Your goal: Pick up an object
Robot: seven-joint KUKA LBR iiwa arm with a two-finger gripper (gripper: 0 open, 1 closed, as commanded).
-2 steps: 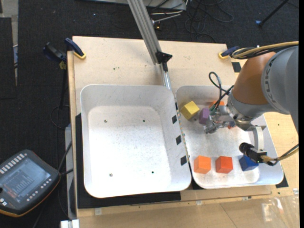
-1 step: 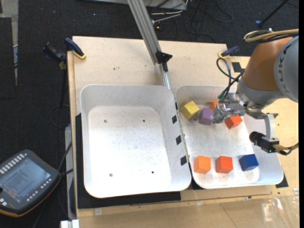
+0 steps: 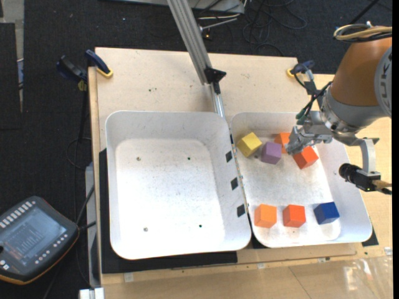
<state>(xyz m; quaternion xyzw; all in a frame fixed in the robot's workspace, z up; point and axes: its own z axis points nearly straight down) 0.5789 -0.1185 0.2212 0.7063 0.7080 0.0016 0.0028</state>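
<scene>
While in rt bin (image 3: 349, 226): 4 orange cubes (image 3: 294, 216).

we are seeing even, bright overhead light; the white bins (image 3: 168, 129) are glaring slightly, shadows staying soft, detail looking mildly grainy.

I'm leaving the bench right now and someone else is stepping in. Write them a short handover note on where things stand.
Gripper: low in the right bin, over the back cluster of blocks; whether it holds anything cannot be seen.
Back of the bin: yellow block, purple block, a red-orange block right at the gripper, and an orange one partly hidden behind it.
Front row: orange block, red block, blue block.
Done: arm is at the blocks. Left: a confirmed pick and lift.
</scene>
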